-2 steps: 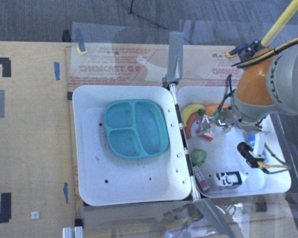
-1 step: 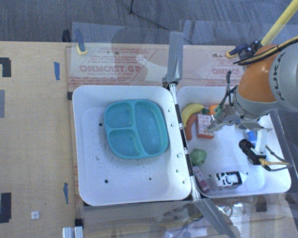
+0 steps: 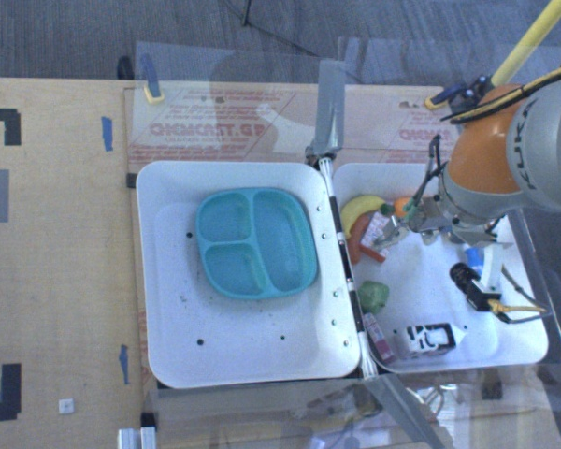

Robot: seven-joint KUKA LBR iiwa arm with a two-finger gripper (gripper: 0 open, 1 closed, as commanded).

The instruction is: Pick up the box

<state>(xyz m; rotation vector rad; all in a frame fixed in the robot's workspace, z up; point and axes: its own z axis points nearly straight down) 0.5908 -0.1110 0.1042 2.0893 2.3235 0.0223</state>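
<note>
The gripper [image 3: 399, 230] was seen low in the right bin [image 3: 528, 344], at its upper left, amid a cluster of items; whether it was wide, narrow or holding anything could not be told. A banana [image 3: 358, 210] and a red item [image 3: 363, 248] were pictured just beside it, with a green object [image 3: 375, 295] below. The box [image 3: 431, 338], white with dark markings, was seen lying near the bin's front edge, well apart from the gripper. A teal divided plate [image 3: 257, 242] was shown in the left bin [image 3: 164, 344].
</note>
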